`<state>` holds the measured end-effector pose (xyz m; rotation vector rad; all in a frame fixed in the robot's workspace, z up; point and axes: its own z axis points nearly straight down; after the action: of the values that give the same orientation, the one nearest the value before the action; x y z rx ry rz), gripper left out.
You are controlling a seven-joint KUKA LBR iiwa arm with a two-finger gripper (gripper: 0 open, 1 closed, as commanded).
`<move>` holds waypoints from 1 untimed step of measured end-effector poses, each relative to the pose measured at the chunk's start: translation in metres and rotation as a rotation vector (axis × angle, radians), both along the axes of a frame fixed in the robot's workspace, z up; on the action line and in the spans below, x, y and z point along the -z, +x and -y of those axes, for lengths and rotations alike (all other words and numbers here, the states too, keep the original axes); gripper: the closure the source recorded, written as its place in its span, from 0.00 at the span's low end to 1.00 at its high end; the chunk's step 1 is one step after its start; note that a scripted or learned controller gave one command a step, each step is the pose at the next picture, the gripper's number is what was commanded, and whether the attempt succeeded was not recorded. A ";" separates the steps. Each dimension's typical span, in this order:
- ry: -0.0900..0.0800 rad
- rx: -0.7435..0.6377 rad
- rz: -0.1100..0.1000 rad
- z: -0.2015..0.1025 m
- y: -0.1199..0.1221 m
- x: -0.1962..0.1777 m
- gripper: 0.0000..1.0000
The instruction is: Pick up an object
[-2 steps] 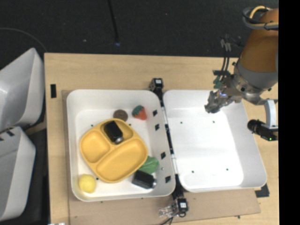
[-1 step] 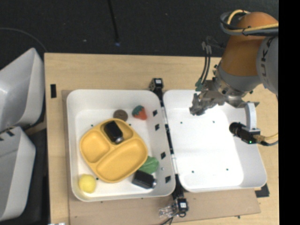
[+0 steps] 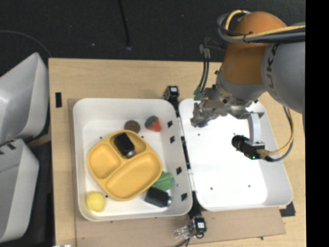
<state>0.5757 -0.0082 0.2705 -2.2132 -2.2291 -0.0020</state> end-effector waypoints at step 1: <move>-0.001 0.001 -0.001 -0.043 0.004 0.006 1.00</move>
<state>0.5799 0.0344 0.2641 -2.2148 -2.2275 -0.0001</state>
